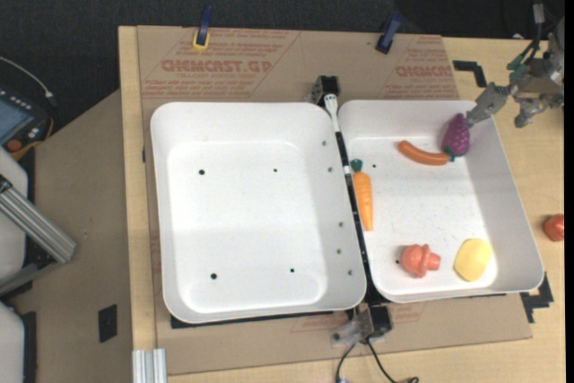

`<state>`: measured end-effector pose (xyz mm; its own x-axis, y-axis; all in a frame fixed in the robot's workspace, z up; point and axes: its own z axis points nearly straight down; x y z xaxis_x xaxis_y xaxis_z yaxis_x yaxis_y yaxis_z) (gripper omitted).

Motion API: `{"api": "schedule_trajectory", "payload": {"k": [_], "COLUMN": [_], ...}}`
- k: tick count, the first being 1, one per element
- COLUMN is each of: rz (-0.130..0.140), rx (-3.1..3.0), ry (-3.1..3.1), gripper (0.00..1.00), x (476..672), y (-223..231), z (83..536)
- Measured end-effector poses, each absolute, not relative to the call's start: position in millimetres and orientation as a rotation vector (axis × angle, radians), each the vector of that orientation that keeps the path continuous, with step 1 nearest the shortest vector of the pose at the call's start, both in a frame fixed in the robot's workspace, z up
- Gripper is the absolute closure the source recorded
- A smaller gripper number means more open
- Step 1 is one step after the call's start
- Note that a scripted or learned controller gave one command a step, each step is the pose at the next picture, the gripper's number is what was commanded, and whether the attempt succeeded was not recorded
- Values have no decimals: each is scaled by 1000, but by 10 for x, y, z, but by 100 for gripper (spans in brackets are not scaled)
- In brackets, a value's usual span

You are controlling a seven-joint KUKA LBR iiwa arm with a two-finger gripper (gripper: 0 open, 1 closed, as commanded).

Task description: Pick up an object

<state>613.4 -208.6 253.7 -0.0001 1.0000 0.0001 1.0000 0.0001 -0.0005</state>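
Right bin (502, 193) contents: purple grape bunch (456, 135) at 1 o'clock touching the end of an orange sausage-shaped piece (422, 154); carrot (362, 198) lengthwise along the 9 o'clock wall; red-orange piece (418, 260) and yellow lemon (473, 259) near 6 o'clock.
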Motion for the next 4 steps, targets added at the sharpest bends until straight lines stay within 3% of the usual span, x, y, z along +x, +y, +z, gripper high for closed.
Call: {"api": "schedule_trajectory", "payload": {"k": [1, 2, 3, 4], "rz": [-1, -4, 2, 8], "rx": [-2222, -2228, -2226, -2211], "ry": [-2225, -2223, -2215, -2212], "gripper": [100, 100, 100, 100], "x": [6140, 5398, 4762, 4775], "y": [-2088, -2025, -2259, -2031], "z": [2645, 3679, 3712, 2193]}}
